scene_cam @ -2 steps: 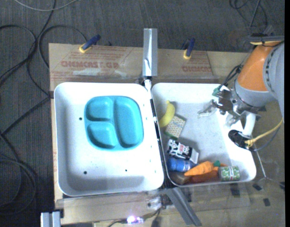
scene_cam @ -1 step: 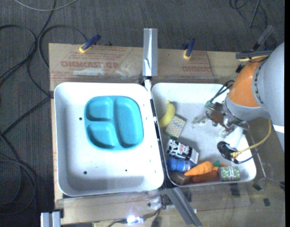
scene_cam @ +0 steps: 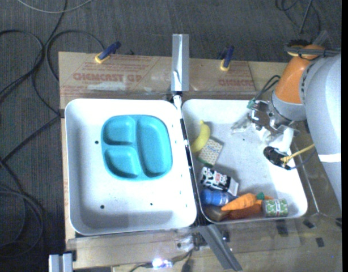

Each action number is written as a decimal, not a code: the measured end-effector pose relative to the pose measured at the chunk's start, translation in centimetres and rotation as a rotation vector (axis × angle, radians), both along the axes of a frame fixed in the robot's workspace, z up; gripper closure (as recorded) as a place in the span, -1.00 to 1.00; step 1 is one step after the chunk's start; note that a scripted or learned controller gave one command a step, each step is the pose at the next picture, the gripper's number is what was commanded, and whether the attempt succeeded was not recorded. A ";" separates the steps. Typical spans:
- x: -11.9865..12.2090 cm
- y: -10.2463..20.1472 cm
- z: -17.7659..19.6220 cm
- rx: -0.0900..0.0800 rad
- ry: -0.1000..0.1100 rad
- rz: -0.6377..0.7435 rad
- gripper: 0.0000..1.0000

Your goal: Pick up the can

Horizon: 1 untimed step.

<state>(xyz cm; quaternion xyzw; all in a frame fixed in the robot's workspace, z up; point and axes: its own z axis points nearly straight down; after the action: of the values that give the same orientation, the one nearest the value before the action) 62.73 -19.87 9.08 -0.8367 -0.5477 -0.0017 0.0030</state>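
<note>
A small can (scene_cam: pixel 275 207) with a green and white label lies on its side in the near right corner of the right bin (scene_cam: pixel 259 157). It rests just right of a toy carrot (scene_cam: pixel 243 202). My gripper (scene_cam: pixel 250 122) hangs over the bin's far right part, well above the can in the view and apart from it. Nothing shows in the gripper. The grey arm with its orange band (scene_cam: pixel 290 84) comes in from the right edge.
A banana (scene_cam: pixel 202 136) and a tan checked square (scene_cam: pixel 211 151) lie at the right bin's left side. A black and white carton (scene_cam: pixel 217 179) and a blue container (scene_cam: pixel 213 198) lie below them. The left bin (scene_cam: pixel 83 208) holds a teal divided tray (scene_cam: pixel 137 146).
</note>
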 end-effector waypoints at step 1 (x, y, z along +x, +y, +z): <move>-14.2 1.3 -0.1 -0.008 -0.005 -0.069 -1.00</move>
<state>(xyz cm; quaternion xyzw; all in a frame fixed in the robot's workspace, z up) 48.51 -18.52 8.96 -0.8550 -0.5187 -0.0018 -0.0017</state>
